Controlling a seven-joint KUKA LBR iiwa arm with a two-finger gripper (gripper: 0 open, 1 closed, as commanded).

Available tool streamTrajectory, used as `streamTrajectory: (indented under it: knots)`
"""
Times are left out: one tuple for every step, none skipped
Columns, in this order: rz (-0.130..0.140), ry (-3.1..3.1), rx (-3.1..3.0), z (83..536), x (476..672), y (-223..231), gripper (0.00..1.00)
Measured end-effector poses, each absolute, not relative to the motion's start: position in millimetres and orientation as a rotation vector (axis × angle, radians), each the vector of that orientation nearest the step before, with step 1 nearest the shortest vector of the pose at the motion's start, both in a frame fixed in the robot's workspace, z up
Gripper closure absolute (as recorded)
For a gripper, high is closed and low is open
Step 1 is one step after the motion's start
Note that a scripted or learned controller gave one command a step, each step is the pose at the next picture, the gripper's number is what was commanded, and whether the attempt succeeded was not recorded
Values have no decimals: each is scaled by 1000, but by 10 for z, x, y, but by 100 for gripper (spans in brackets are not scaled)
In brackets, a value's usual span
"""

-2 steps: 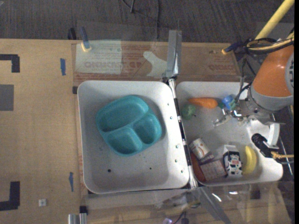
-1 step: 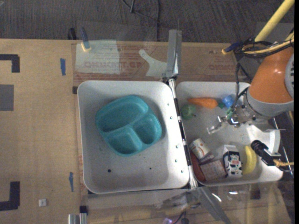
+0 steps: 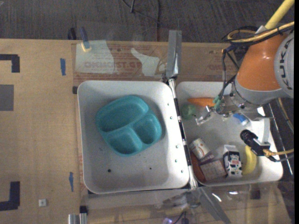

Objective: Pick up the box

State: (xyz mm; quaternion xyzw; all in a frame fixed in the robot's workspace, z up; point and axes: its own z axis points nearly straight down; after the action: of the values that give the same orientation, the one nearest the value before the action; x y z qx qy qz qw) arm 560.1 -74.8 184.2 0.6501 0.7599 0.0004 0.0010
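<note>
A small brown flat box (image 3: 213, 169) lies at the front of the right bin (image 3: 219, 136). Beside it stands a white carton with black cow patches (image 3: 232, 163). My gripper (image 3: 211, 114) hangs over the back of the right bin, near an orange carrot (image 3: 201, 101) and a green object (image 3: 188, 110), well apart from both boxes. Nothing shows in its grasp. The grey arm with its orange band (image 3: 261, 73) comes in from the upper right.
A teal divided plate (image 3: 128, 125) lies in the left bin (image 3: 93, 171). The right bin also holds a small can (image 3: 199, 148), a banana (image 3: 251, 161) and a blue item (image 3: 240, 119). A metal divider (image 3: 180, 139) separates the bins.
</note>
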Motion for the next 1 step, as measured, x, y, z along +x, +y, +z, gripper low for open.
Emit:
streamTrajectory:
  knots:
    - [12, 2396, 2016, 990, 5362, -1123, 0]
